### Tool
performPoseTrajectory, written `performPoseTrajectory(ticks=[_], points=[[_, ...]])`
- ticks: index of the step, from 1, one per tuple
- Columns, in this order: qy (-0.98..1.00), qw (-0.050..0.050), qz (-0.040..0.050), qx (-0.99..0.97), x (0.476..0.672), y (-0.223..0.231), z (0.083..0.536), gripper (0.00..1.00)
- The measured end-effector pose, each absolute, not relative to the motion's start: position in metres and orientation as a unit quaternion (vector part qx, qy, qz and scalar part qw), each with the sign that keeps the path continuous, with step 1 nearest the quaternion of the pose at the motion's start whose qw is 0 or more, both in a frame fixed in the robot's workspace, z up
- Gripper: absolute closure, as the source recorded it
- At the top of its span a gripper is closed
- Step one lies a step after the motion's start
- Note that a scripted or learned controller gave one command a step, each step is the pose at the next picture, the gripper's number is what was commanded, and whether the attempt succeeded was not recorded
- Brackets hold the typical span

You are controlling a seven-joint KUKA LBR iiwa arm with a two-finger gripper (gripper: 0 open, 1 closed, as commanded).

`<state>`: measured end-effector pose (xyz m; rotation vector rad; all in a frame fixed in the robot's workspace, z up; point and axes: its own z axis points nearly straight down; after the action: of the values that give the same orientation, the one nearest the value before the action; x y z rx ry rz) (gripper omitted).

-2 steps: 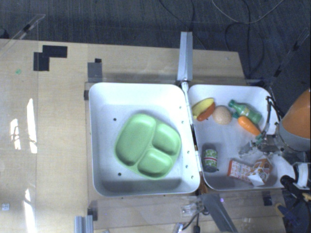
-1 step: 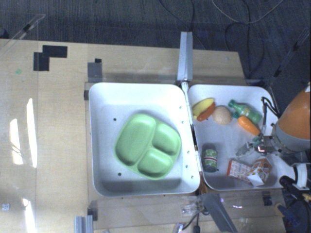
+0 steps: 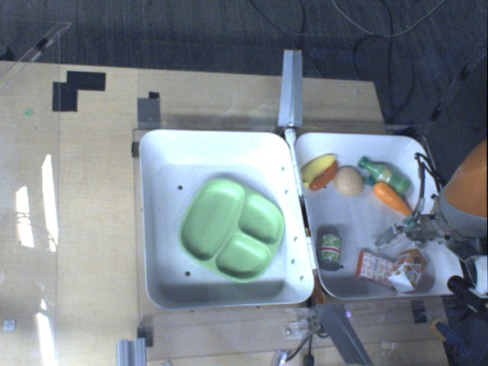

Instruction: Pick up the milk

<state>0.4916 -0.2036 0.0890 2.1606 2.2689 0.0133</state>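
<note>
Gripper [image 3: 396, 235] hangs over the right bin [image 3: 358, 284]; its state cannot be determined. Milk carton [image 3: 391, 268] lies flat just below it, carrot [image 3: 392, 198] just above.

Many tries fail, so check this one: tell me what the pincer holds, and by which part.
Nothing is seen held. The pincer hangs above the milk, which lies flat in the right bin; no thing shows between its fingers.
</note>
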Motion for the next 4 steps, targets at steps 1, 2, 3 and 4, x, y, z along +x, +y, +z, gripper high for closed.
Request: performPoseTrajectory(ticks=[1,2,3,4], points=[[0.803,0.004,0.0016,0.596,0.489,-0.163,0.148,0.00],[0.875,0.008,0.0017,0.483,0.492,-0.204,0.090,0.00],[0.876,0.010,0.0038,0.483,0.495,-0.202,0.102,1.00],[0.876,0.010,0.0038,0.483,0.495,-0.202,0.102,0.00]])
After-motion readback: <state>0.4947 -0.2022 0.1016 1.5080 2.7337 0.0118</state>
